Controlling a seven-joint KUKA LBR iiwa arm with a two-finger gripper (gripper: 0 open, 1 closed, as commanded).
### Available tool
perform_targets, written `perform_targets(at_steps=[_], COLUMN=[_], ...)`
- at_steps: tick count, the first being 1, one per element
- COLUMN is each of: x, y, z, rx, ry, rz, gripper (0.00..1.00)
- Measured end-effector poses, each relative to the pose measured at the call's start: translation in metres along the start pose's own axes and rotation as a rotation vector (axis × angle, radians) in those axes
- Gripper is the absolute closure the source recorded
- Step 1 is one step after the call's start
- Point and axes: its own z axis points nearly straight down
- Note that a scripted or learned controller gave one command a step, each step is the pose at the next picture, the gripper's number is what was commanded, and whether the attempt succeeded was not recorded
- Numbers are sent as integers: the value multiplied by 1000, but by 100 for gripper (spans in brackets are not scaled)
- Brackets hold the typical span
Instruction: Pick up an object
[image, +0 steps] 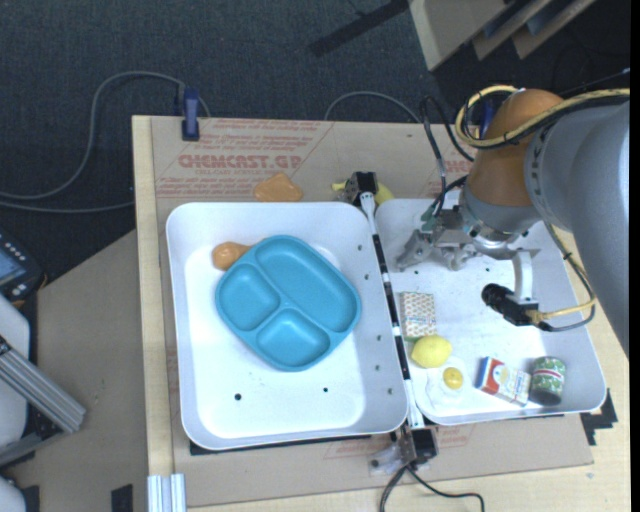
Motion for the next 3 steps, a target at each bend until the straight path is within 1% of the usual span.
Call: perform_targets(at_steps=[1,2,3], x=[-5,-81,-112], y=[7,37,-16], z=[0,-1,-76], rx=[-7,-11,-7], ry=[-3,-7,-5], rz=[1,6,6], gripper=[0,0,0])
